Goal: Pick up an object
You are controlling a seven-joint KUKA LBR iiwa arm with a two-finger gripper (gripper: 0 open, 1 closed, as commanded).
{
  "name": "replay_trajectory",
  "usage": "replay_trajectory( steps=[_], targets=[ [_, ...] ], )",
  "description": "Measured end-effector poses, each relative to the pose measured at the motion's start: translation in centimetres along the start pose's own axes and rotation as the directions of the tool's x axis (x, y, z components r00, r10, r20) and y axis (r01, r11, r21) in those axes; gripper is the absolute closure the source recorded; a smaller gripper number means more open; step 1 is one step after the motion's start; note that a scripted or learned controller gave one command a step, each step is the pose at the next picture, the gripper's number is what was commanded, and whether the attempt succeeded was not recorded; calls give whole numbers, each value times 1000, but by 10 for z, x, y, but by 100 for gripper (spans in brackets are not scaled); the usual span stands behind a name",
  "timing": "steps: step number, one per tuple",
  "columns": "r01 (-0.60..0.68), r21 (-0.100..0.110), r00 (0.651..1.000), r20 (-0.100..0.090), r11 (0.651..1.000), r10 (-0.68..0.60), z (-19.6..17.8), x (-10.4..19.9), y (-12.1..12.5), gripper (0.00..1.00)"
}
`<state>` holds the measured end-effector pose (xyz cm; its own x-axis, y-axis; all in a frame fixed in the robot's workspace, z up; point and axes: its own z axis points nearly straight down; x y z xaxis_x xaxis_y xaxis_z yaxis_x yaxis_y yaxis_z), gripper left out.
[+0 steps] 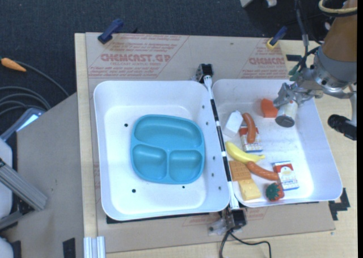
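Strawberry [274, 192] is lying lower right; gripper [285, 116], its opening impossible to tell, is hovering just right of the orange block [268, 108].

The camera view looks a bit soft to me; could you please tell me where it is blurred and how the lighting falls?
In the camera view, light is even and diffuse; the white bins are bright without harsh glare, the blue divided plate casts little shadow; the gripper above the right bin looks smeared, and the small food items are soft, so fine detail is lost.
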<state>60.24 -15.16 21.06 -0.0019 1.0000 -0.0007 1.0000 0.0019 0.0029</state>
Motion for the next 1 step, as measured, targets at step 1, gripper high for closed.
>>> replay_trajectory(
  steps=[1],
  targets=[
    [0, 3, 1000, -1, 1000, 0, -49, 43, -33, 100]
  ],
)
